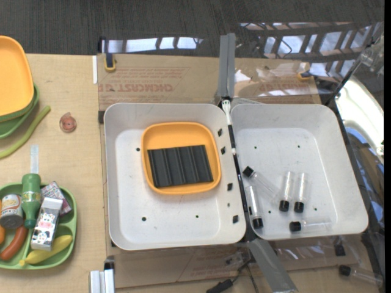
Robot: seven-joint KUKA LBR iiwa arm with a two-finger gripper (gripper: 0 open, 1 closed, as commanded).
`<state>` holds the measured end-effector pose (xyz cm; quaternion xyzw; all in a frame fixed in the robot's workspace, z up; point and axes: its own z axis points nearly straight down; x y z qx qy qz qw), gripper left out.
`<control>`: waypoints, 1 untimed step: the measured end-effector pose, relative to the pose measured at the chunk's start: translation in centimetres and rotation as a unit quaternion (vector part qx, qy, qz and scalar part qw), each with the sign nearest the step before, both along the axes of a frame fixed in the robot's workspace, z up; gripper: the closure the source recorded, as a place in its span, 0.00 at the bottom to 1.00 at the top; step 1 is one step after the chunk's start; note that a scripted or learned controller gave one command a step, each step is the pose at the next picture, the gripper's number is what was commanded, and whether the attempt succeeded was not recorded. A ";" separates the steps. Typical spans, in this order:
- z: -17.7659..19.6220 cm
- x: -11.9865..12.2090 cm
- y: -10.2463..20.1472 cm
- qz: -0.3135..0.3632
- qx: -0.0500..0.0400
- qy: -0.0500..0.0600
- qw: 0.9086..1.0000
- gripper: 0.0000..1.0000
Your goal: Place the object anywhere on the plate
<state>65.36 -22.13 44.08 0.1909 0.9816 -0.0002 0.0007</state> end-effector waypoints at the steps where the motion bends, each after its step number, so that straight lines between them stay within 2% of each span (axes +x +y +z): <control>1: 0.0 -0.1 0.0 0.136 0.000 0.000 0.991 1.00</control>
